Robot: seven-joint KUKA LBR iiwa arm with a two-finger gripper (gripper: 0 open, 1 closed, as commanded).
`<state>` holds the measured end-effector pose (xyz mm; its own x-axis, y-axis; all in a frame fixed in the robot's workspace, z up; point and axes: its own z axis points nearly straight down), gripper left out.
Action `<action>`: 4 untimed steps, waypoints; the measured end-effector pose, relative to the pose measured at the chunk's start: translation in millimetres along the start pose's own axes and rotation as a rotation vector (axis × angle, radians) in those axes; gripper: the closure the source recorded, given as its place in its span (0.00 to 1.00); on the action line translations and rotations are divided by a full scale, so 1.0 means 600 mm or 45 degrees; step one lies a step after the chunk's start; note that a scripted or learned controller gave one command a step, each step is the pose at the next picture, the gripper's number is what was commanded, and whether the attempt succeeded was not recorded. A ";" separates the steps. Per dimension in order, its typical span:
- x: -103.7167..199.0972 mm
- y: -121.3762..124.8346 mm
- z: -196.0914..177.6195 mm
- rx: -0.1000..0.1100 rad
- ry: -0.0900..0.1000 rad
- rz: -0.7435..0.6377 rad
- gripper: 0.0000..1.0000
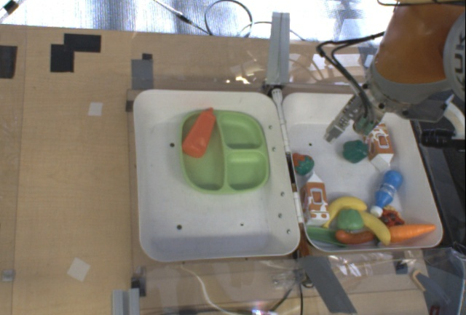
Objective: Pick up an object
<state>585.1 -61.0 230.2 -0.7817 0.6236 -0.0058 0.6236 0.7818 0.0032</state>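
At the front edge of the right bin [429, 190], nearest the camera, a heap of toy food is bunched together: an orange carrot [412, 232], a yellow banana [357, 210] with a green round piece [350, 220] on it, a red sausage-like piece [352, 237], and a small carton [315, 203] against the divider. Just behind them lies a blue and white bottle [388, 187]. Further back sit a dark green block [355, 151] and a second small carton [380, 142], touching or nearly so.

The gripper [348, 121] hangs over the rear half of this bin, tilted down to the left, with its tip above bare bin floor. Nothing is visible between its fingers; whether they are apart or together I cannot tell from this slant.

The pick is, as I judge it, not yet done: every object rests in a bin. The likeliest target is the dark green block, which lies just beside the gripper, a little nearer the camera and to the right. What remains is lowering, closing and lifting.

In the left bin [156, 182] a green divided plate [233, 161] carries another orange carrot piece [199, 132], well apart from the gripper. The tabletop [65, 182] lies around both bins.
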 end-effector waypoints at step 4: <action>-0.100 -0.095 0.238 -0.003 -0.002 0.703 0.00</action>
<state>597.6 -143.1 87.7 -0.3386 0.9409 -0.0042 0.9409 0.3386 0.0083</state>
